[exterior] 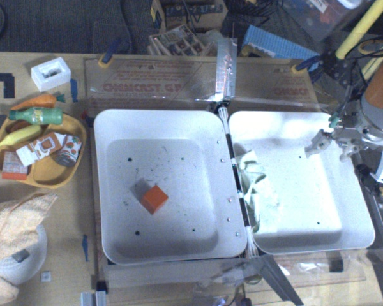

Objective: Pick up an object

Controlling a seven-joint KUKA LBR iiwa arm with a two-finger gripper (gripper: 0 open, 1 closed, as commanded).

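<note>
An orange block (156, 199) lies in the left bin (115, 132), left of its middle, with a small grey piece (142, 189) touching its upper left side. A crumpled white and green wrapper (252, 185) lies against the left wall of the right bin (345, 231). My gripper (330, 141) hangs over the right bin's far right part, well away from both the wrapper and the block. The grey arm with its orange band (378, 89) comes in from the right edge. I see nothing held under the gripper.
A wooden bowl (51, 177) of toy food stands left of the bins, with a small white box (51, 73) behind it and a beige cloth (19, 231) in front. A clear plastic sheet (159, 85) lies along the bins' far side.
</note>
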